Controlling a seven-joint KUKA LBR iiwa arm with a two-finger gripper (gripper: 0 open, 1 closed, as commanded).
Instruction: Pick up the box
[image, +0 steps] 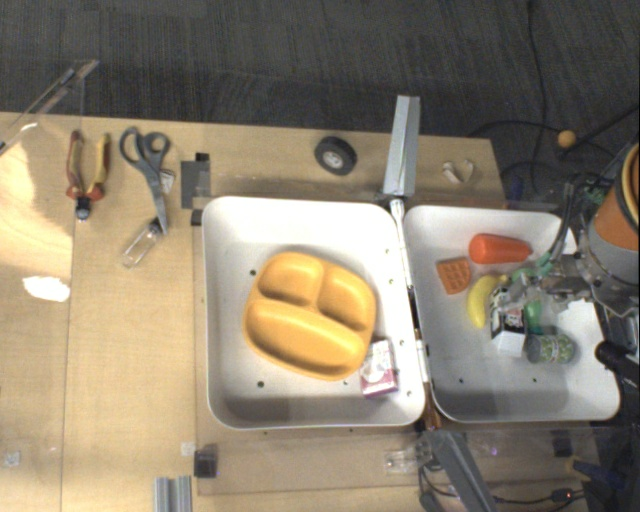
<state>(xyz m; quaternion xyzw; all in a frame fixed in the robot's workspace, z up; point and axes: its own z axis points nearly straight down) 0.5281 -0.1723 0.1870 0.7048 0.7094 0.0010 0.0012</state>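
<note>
The box (378, 369) is a small pink and white carton. It lies in the front right corner of the left bin (230, 300), touching the edge of a large yellow bread-shaped toy (310, 312). My gripper (516, 303) hangs low over the middle of the right bin (450, 390), well to the right of the box and across the wall between the bins. It sits among small items there, with a white piece (510, 341) just below it.
The right bin holds an orange carrot-like piece (499, 248), an orange waffle (453, 275), a yellow banana (481, 300) and a green can (549, 347). Scissors (150, 172), pliers (84, 170) and a tape roll (335, 155) lie on the bench behind the bins.
</note>
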